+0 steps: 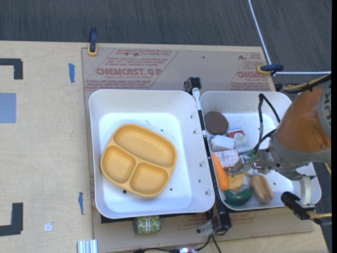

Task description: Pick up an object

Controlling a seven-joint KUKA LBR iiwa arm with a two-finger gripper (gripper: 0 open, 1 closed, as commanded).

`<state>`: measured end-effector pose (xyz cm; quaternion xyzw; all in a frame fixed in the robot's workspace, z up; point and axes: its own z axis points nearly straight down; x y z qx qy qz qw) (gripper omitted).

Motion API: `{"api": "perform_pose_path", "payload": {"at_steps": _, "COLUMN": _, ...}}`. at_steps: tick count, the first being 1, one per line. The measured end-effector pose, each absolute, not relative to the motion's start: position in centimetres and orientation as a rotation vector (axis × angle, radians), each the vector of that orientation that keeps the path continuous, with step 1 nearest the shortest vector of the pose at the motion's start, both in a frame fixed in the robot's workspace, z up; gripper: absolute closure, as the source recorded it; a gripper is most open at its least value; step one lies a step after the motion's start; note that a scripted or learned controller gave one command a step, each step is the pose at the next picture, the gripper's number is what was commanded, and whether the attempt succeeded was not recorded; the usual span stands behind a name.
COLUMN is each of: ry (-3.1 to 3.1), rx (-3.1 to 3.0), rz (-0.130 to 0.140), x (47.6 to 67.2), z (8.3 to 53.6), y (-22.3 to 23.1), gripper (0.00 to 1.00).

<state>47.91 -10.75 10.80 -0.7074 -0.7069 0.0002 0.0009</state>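
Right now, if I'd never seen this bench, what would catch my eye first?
Probably the yellow three-part plate lying alone in the left bin. Next, the grey and orange arm reaching in from the right, its gripper low over a jumble in the right bin: a carrot, a bread roll, a brown disc.

Dark grey carpet floor beyond a pale wooden bench with blue tape marks.
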Motion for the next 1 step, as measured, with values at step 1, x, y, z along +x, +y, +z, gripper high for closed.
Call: {"api": "perform_pose_path", "payload": {"at_steps": 1, "ry": -2.223, "rx": -2.224, "rz": -0.004, "x": 48.08, "z": 11.84, "y": -10.72, "gripper": 1.0}}
